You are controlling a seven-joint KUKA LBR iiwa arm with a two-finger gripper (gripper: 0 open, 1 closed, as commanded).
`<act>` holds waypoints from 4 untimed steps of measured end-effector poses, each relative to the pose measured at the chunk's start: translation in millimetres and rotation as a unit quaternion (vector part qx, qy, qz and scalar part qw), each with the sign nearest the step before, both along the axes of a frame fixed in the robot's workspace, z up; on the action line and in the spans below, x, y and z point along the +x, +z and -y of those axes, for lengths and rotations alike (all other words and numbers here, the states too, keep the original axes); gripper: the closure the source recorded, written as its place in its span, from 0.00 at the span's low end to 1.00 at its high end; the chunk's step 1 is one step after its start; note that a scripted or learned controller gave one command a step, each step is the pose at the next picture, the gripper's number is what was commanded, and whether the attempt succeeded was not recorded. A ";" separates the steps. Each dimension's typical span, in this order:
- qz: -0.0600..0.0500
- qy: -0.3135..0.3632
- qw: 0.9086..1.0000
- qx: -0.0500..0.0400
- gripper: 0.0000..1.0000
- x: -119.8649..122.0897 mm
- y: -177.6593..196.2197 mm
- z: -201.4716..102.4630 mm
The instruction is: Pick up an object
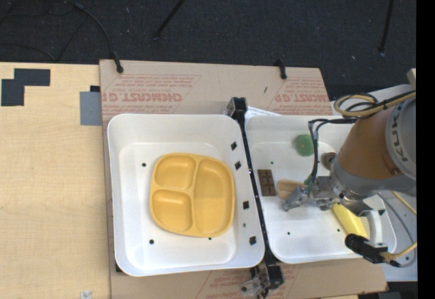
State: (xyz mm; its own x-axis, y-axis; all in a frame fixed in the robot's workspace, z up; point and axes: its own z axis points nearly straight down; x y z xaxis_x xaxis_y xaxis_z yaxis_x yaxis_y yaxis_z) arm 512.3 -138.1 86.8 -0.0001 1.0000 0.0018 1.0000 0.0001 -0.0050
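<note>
Camera view: the gripper [293, 200] sits mid right bin [299, 253], beside a brown block [267, 182]; jaw state can't be told.

One fixed camera looks down slantwise on both white bins [129, 134].

brown block [267, 183] | flat, right bin, left part | green ball [304, 145] | right bin, far side

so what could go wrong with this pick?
1. The gripper sits low in the right bin, close to a brown block and a tan piece; it may nudge them rather than grasp one.
2. The arm covers part of the bin, hiding the banana in part.
</note>
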 end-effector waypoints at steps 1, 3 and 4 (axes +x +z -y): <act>0.000 -0.002 1.000 0.000 1.00 0.3 11.0 0.7; 0.001 0.001 1.000 0.000 1.00 -3.3 112.6 -4.9; 0.002 0.001 1.000 -0.001 1.00 -2.9 152.8 -4.5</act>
State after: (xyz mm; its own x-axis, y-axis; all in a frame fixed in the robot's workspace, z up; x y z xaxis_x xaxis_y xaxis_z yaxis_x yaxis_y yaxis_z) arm 509.4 -133.6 239.6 -0.0022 1.0000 0.0004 1.0000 0.0022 -0.0014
